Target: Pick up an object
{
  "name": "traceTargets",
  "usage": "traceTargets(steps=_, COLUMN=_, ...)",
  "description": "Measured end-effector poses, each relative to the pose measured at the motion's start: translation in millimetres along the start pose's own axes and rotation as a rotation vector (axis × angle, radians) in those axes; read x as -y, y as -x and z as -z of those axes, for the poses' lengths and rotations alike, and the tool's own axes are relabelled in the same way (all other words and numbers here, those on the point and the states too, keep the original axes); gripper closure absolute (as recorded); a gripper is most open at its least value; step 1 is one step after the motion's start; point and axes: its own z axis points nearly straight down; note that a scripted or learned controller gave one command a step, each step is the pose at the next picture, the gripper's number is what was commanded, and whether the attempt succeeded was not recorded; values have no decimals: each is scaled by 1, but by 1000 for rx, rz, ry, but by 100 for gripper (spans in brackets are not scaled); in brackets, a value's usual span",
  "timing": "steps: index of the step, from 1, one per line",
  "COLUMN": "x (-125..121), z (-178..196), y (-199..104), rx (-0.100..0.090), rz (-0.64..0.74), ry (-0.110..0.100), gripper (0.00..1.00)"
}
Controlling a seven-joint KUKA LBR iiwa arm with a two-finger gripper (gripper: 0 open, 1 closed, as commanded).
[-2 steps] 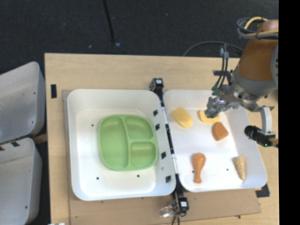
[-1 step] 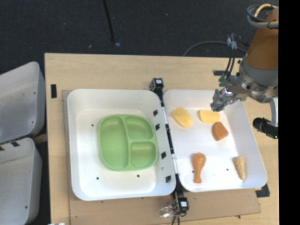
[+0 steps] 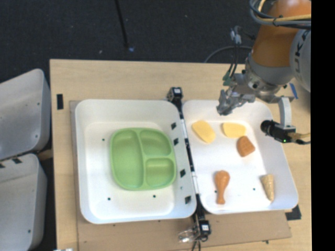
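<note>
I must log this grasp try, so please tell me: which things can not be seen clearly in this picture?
- Gripper: small and blurred in the camera view; open or shut is unclear.
- Arm: cut off by the top and right edges.
- Right bin: far rim partly hidden behind the gripper.

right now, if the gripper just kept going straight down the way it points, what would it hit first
Probably the bare white floor of the right-hand bin near its far edge. The two-finger gripper points down just beyond the pale yellow wedge-shaped food piece, which looks slightly nearer the camera, though depth is hard to judge here.

cam: single, fixed overhead | tilt: slanted down | range: mid | covers: both bins (image 3: 84, 140), bench (image 3: 131, 77)
</note>
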Motion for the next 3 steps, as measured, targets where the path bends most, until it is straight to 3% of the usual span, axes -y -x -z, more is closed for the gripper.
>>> traceTargets(steps=3, x=-62, z=-26, y=-146, rx=0, rz=0, ry=0, gripper=100)
